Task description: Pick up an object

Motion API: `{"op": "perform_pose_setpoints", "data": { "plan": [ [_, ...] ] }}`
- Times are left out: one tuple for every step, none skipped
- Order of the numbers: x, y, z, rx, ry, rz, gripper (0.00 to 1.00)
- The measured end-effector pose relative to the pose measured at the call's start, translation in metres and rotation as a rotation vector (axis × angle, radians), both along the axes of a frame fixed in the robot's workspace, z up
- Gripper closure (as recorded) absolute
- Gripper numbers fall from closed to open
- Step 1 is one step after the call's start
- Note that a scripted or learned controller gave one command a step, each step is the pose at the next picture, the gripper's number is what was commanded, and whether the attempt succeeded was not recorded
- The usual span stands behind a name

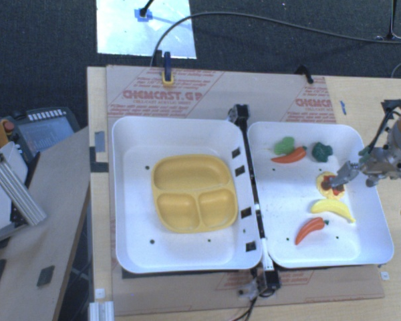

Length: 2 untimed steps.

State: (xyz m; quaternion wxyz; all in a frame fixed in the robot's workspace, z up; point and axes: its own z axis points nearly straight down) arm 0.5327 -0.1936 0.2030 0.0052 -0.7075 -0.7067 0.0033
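A bench seen from above at a slant carries two shallow white bins side by side. The left bin [130, 199] sits at the centre of the frame and holds a yellow plate [194, 192] with three compartments, one long across the top and two smaller below. The right bin [367, 246] lies at the right of the frame and holds several toy foods. Near its upper edge a carrot [289, 156] lies orange and slanted, with a light green piece [284, 144] touching its top. Just right of them sits a dark green broccoli [321, 152]. Lower down, at the right of this bin, a banana [333, 209] lies yellow and curved. Below it and a little left, a red pepper [309, 229] lies slanted with its green stem toward the right. The arm [395, 159] enters from the right edge of the frame, at mid height. Its gripper [339, 177] points left and down over a small red and yellow toy [329, 183] just above the banana. The toy sits at the fingertips, but whether the claw is released or clenched on it cannot be told.
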Motion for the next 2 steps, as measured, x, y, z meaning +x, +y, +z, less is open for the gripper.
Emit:
{"op": "perform_pose_setpoints", "data": {
  "plan": [
    [0.003, 0.001, 0.007, -0.003, -0.014, 0.004, 0.0],
    [0.002, 0.008, -0.036, -0.002, -0.011, 0.003, 0.0]
  ]
}}
